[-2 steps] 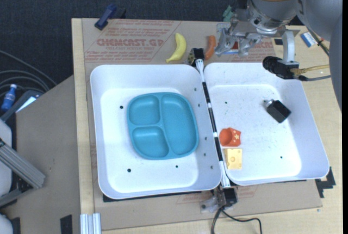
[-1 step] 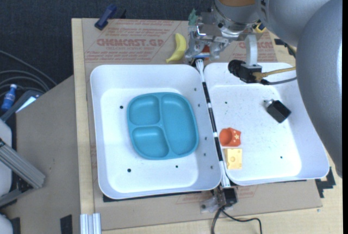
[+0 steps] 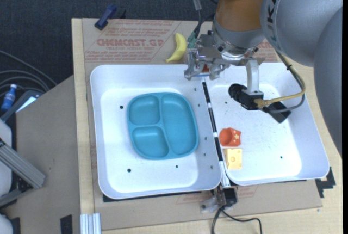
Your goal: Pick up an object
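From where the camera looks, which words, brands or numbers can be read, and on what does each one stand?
"CHEMCAST GP": large red letters on the brown paper sheet that covers the bench behind the bins.
Smaller red lines above and below that name on the same sheet: too blurred to read.
Dark letters on the grey arm, next to its orange band: partly cut off, cannot be read.
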### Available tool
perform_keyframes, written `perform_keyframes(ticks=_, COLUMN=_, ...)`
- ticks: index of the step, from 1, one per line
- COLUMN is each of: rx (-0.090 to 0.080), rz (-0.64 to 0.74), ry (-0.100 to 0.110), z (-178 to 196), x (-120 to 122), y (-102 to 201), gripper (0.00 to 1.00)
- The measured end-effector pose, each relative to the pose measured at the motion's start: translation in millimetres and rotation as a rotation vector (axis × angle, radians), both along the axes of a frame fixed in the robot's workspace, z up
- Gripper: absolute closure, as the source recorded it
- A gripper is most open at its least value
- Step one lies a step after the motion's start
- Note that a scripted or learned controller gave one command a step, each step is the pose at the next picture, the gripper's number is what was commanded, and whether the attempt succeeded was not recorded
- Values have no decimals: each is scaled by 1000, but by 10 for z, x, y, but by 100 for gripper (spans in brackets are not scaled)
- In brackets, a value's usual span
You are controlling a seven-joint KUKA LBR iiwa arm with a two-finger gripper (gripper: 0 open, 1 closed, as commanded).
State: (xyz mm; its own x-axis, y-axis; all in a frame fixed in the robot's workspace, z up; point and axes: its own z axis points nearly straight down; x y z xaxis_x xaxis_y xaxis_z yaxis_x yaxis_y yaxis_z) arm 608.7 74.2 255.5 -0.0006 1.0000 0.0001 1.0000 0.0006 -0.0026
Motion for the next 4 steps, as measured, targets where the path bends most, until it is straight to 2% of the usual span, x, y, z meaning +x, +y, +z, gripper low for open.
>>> perform_keyframes(ticks=1, rx=-1, rz=-1, ry=-3, z=138, x=-17, y=-423, gripper=100)
perform_keyframes(ticks=2, rx=0, rz=-2, ry=0, z=138, x=-193, y=-568, gripper=100)
perform_keyframes(ticks=3, rx=0, rz=-1, ry=0, z=147, x=-504, y=-753, gripper=100)
perform_keyframes(ticks=4, rx=-1, rz=-2, ry=-4, z=33, x=-185, y=-901, gripper=100)
